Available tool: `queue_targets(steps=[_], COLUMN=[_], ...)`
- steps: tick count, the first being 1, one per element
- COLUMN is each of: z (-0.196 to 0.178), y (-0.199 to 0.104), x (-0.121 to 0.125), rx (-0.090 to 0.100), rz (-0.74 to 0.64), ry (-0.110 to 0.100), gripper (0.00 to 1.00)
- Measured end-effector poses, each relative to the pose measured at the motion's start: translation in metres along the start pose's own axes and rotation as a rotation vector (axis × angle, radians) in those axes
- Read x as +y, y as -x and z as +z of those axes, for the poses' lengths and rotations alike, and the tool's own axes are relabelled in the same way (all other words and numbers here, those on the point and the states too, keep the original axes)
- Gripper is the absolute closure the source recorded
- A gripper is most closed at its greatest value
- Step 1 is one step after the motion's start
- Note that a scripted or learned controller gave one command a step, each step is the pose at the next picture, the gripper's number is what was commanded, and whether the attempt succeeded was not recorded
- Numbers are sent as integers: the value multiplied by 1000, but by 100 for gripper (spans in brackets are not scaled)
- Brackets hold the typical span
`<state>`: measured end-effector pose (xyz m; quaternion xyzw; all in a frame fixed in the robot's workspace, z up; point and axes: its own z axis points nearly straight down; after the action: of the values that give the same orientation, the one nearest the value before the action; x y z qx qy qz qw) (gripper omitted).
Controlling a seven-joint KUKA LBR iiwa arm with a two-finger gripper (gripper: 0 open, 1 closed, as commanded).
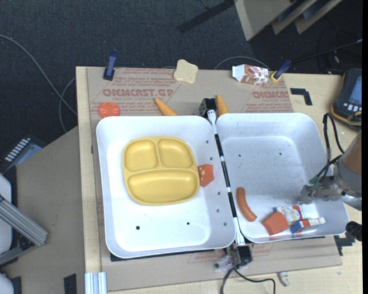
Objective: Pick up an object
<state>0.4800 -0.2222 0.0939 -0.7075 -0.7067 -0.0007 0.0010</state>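
Items located on the counter (pixel 172 275) outside the two bins.

A slice of toy bread (pixel 185 71) is seen at the far edge of the printed cardboard sheet (pixel 138 92). A blue clip (pixel 110 65) is placed at the sheet's far left corner, with a red disc (pixel 108 109) nearer the left bin. Two orange carrot pieces (pixel 165 107) (pixel 221 105) are located just beyond the bins' far rims. A crumpled wrapper (pixel 250 74) is found toward the far right.

A pale wooden bench (pixel 57 189) stands on dark blue-grey carpet (pixel 52 34). Thin grey cables (pixel 34 60) trail across the carpet. A light wooden furniture piece (pixel 287 14) sits at the top right.
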Motion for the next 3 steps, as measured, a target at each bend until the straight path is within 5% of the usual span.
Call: queue_targets(steps=[1,2,3], z=[-20,-92,-23], y=[-70,-135,-120], x=[72,148,101], rx=[-2,-1,-2], rz=[-3,-4,-1], ry=[3,4,-3], gripper=[100,100,100])
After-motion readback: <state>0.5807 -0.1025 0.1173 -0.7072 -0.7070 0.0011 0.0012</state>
